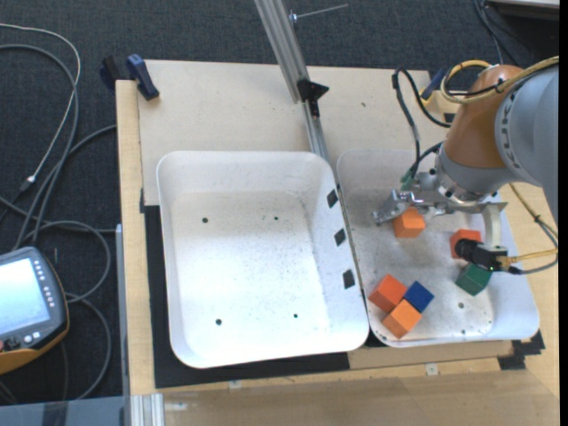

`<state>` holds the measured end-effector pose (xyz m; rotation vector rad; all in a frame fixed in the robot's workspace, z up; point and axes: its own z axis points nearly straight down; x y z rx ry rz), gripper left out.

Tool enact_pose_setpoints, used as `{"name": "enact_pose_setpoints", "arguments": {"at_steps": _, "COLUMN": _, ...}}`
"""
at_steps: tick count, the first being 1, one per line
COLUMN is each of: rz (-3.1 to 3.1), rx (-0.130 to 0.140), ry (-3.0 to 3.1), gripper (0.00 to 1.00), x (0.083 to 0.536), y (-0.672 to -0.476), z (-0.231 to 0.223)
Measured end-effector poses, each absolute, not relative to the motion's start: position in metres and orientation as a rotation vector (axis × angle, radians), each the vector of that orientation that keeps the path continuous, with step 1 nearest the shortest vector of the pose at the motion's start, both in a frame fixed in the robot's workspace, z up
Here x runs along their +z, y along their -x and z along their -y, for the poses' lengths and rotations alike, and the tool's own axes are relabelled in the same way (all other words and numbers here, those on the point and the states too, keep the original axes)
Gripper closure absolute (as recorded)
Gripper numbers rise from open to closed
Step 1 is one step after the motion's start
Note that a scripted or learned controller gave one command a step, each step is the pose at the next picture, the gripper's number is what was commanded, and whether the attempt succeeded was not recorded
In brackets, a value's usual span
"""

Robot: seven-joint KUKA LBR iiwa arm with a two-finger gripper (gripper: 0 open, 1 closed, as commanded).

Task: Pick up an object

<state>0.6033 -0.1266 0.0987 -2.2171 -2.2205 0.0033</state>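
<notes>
Right white bin: jaws pinching orange cube, no long axis.

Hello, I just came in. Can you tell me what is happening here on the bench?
A grey robot arm reaches into the right bin, its pincer low over an orange block. Whether it grips the block is unclear. A red block, a green block and a cluster of two orange blocks and a blue one lie nearby. The left bin sits beside it.
</notes>
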Motion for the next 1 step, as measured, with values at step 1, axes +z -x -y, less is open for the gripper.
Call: {"name": "enact_pose_setpoints", "arguments": {"at_steps": 1, "rz": 2.224, "rx": -0.004, "ry": 2.224, "gripper": 0.00, "x": 0.1431, "y": -0.5937, "z": 0.1331}}
